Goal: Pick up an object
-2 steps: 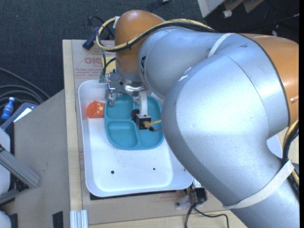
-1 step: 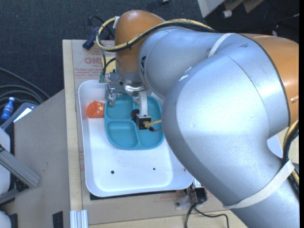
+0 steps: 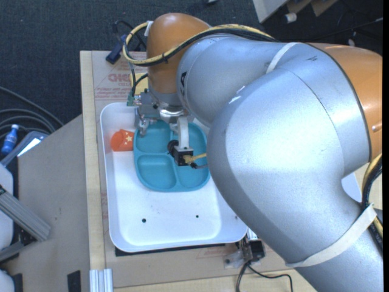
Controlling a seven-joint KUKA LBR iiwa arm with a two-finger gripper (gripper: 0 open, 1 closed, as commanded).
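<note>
Two candidates in white bin (image 3: 164,230): blue divided tray (image 3: 161,169) near centre, orange object (image 3: 122,140) touching tray's left edge. Gripper (image 3: 162,135) directly over tray's upper part, fingers spread, nothing between them — orange piece just left of left finger (image 3: 143,125).

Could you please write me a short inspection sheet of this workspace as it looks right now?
Surface: white bin on a wooden bench; two small dark spots on the bin floor.
Job's things: blue divided tray lying in the bin; orange object touching its left edge, by the bin's left wall.
Clutter: nothing seen.
Grippers: gripper low over the tray's upper part, fingers spread, nothing between them; a small black part with a yellow wire sits on one finger.
Cables: yellow and black cables looped at the wrist; black cables on the floor at left.
Surroundings: dark carpet; grey arm covering the right side.
</note>
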